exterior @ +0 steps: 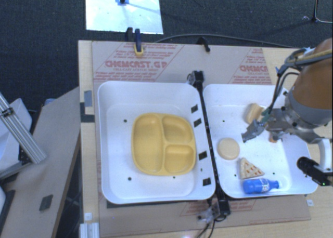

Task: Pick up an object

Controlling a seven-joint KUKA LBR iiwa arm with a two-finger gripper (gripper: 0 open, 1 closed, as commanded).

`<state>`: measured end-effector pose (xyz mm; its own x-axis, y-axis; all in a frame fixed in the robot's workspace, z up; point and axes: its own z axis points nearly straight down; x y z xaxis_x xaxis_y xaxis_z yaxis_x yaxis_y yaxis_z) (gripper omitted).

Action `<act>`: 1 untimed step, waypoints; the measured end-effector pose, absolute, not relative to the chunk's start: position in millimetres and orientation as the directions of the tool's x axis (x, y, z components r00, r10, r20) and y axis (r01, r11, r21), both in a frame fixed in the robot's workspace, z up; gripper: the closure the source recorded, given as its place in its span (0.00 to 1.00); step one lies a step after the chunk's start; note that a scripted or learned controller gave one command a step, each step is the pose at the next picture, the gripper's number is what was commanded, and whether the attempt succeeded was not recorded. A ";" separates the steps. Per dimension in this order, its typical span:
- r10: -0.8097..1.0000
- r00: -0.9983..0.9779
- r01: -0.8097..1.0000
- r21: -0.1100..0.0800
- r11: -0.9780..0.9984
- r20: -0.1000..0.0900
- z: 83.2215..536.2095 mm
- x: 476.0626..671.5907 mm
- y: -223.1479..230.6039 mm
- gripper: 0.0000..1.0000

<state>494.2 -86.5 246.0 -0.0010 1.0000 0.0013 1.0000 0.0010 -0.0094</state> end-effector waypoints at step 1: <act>1.000 -0.003 1.000 0.002 0.003 0.000 251.3 496.2 -86.4 0.00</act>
